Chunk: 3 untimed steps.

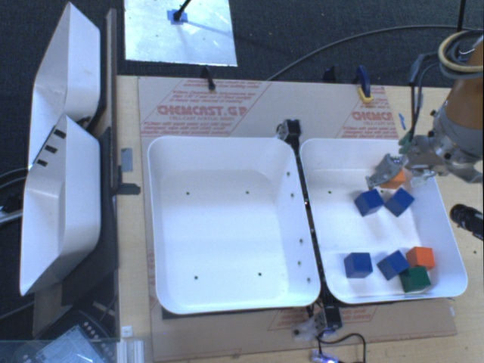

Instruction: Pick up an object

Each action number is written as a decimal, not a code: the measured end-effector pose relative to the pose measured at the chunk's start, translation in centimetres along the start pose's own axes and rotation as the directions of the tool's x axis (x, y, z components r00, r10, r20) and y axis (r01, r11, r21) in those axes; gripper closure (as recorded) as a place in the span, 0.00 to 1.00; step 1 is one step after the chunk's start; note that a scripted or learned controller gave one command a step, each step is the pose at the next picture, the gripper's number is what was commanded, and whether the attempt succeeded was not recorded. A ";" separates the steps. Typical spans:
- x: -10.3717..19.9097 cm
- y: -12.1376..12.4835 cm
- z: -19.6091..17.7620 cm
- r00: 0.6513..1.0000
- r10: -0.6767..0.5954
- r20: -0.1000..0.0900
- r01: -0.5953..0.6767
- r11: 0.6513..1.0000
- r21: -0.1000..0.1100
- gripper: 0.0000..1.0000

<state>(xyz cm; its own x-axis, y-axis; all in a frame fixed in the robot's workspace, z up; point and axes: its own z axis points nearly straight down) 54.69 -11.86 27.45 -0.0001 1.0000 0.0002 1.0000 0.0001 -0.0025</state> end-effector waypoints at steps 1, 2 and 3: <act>0.0 0.1 -0.2 1.000 0.000 0.000 0.000 1.000 -0.004 0.00; 0.1 -0.3 4.0 1.000 0.000 0.000 0.000 1.000 0.000 0.00; -0.5 -0.3 8.4 1.000 0.001 0.000 -0.001 1.000 0.000 0.00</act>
<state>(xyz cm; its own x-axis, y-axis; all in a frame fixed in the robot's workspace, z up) 54.36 -12.32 19.09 0.0005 1.0000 0.0003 1.0000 -0.0005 -0.0028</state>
